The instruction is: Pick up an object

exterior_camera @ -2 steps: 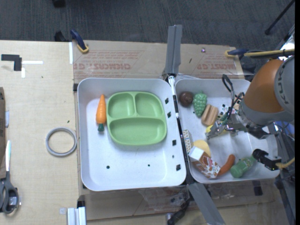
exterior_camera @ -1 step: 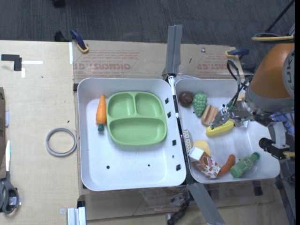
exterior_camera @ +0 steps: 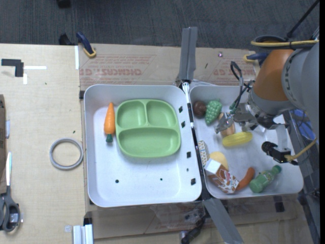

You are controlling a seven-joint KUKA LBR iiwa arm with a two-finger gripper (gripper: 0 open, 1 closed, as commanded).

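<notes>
My gripper [exterior_camera: 225, 123] is low in the right bin [exterior_camera: 292, 187], in its upper middle. It hangs just right of a green bunch of grapes [exterior_camera: 213, 111] and just above a yellow banana-like piece [exterior_camera: 237, 139]. A small tan object [exterior_camera: 229, 130] lies right under it. Also in this bin are a dark red fruit [exterior_camera: 199, 107], a yellow lemon [exterior_camera: 218, 157], a white cube [exterior_camera: 213, 166], a snack bag [exterior_camera: 226, 180], a red sausage [exterior_camera: 246, 177] and a green bottle [exterior_camera: 264, 179].
The left bin [exterior_camera: 101, 177] holds a green divided plate [exterior_camera: 148, 128] and a carrot [exterior_camera: 109, 120]. On the bench to the left lie a tape ring [exterior_camera: 66, 153] and scissors [exterior_camera: 9, 211]. A blue clamp [exterior_camera: 86, 44] sits behind the bins.
</notes>
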